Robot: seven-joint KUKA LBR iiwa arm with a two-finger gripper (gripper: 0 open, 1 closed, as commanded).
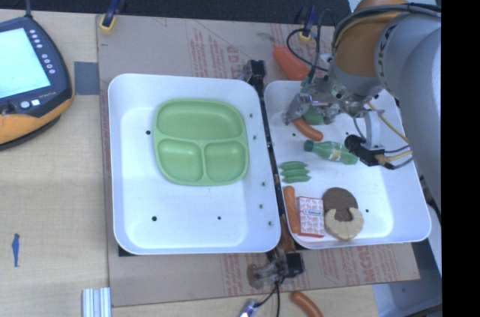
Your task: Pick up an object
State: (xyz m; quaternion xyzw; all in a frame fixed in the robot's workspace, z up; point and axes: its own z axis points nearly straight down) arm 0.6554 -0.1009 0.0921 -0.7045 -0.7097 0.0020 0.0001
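At the very front, near 6 o'clock, a small orange thing (306,302) lies on the brown board (187,46), outside the bins.

Next come two white bins side by side. The left bin (135,225) holds one green plate (201,141) with three parts. Nothing lies on the plate.

The right bin (405,225) holds the toys to pick from. At its front, around 5 o'clock, there is one brown and tan cookie (343,213). Just beside it sits one small red and white packet (310,216), and one thin orange stick (290,207) lies along the packet's left side. A bit farther back is one bunch of green pea pods (295,171). Behind that lies one green bottle (331,151) on its side. Farther still is one little sausage (307,130).

The gripper (311,107) is low at the far end of the right bin, near 2 o'clock, just above the sausage. I cannot tell how far open it is, and I cannot see any toy in it.

Behind the bin, one carrot (289,62) lies on the brown board. Far off at 9 o'clock sits one grey and orange control box (30,79) with a screen.

So the job looks like it is only starting. The gripper is close to the sausage, but I think nothing is lifted yet. Grabbing a toy and raising it is still to do.
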